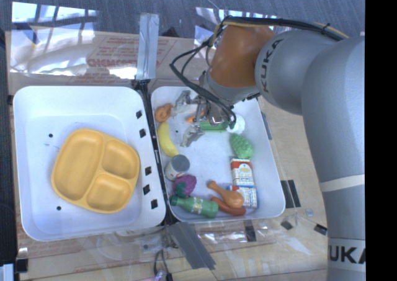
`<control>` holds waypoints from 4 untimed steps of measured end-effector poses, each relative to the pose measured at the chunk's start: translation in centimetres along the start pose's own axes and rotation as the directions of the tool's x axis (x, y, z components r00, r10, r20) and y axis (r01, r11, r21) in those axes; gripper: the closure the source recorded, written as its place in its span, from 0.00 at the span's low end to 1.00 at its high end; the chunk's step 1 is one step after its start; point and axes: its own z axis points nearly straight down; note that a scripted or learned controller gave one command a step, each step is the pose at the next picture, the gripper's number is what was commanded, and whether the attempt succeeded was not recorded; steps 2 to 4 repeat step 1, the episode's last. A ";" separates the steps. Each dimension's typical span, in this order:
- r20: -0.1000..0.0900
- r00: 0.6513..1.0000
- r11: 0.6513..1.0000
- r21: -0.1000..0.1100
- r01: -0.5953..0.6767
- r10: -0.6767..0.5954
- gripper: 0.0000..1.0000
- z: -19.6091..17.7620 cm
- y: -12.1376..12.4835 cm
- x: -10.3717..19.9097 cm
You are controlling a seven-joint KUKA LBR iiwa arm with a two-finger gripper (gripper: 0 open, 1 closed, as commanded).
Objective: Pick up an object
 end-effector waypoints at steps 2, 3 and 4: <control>0.004 1.000 1.000 0.006 -0.012 0.012 0.00 -7.0 -6.7 3.4; 0.004 1.000 1.000 0.006 -0.012 0.012 0.00 -7.0 -6.7 3.4; 0.004 1.000 1.000 0.006 -0.012 0.012 0.00 -7.0 -6.7 3.4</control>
